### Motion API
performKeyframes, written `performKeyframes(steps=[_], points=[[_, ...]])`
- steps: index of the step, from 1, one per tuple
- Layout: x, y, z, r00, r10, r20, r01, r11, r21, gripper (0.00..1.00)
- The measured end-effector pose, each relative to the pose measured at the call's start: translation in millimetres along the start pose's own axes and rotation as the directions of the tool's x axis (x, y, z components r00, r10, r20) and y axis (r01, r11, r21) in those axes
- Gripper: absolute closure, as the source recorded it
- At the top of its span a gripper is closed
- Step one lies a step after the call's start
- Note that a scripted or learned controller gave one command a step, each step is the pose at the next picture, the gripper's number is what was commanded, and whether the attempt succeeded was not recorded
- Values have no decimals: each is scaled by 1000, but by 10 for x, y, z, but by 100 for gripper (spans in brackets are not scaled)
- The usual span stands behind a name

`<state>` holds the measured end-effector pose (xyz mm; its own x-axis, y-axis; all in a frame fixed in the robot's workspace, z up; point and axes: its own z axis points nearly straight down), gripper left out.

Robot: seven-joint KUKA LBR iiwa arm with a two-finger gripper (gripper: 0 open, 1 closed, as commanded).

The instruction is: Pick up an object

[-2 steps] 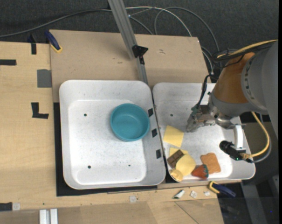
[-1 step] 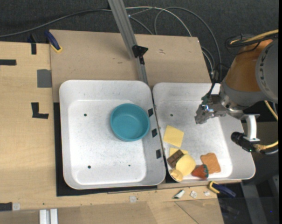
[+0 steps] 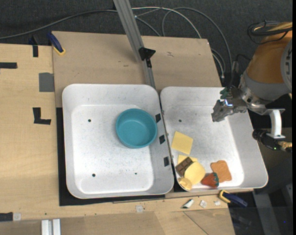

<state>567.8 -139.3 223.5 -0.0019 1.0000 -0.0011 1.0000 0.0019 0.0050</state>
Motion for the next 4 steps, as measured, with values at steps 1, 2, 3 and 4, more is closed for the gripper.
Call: performKeyframes(steps=[1, 2, 3, 4], points=[[568, 96, -67, 1000, -5, -3, 5, 1000, 5, 100], [1104, 134, 37, 1000, -5, -3, 5, 1000, 7, 100], [1552, 69, 11, 1000, -4, -3, 4, 1000, 7, 100], [2114, 36, -102, 1000, -6, -3, 6, 1000, 6, 100]])
